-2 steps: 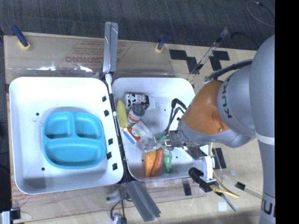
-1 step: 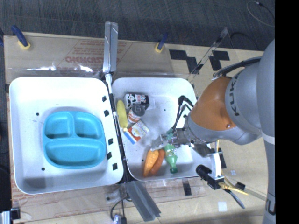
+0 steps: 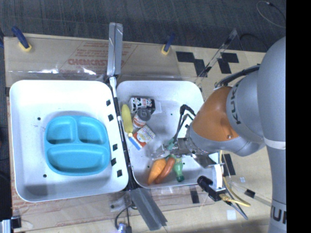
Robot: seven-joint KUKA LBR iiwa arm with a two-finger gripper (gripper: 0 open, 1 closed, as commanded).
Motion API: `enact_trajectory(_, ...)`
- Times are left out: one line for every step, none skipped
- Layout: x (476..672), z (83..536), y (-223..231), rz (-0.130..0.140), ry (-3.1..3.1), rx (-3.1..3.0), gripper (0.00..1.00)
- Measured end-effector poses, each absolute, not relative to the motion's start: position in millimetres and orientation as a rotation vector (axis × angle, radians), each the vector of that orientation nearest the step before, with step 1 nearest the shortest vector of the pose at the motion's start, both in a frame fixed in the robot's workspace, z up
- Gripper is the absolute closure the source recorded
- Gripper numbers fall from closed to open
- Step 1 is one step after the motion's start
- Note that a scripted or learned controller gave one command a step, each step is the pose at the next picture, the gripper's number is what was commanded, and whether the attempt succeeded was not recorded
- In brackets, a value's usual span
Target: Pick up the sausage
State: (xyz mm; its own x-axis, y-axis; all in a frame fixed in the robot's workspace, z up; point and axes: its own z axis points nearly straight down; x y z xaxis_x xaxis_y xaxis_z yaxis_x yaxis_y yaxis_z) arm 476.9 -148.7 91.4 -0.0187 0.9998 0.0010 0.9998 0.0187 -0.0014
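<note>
The sausage (image 3: 168, 168), a short reddish-orange piece, lies near the front wall of the right bin (image 3: 194, 93), between an orange carrot (image 3: 156, 172) and a small green bottle (image 3: 179, 171). My gripper (image 3: 171, 148) hangs low in the right bin, just above and behind the sausage's far end. The grey wrist and orange band (image 3: 214, 123) reach in from the right and hide the bin floor behind it. Nothing shows as lifted; the sausage rests on the bin floor.
The back left of the right bin holds a yellow banana-like piece (image 3: 126, 118), a black-and-white carton (image 3: 141, 102), a small jar (image 3: 143, 115) and a flat packet (image 3: 142, 136). The left bin (image 3: 24, 101) holds a blue divided tray (image 3: 77, 145).
</note>
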Motion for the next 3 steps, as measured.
enact_trajectory(481.0,103.6,-148.2,-0.01,-2.251,-2.199,1.0)
enact_trajectory(480.8,103.5,-148.4,-0.009,-2.251,-2.199,0.0)
enact_trajectory(487.1,120.0,-149.8,-0.024,-2.269,-2.205,1.0)
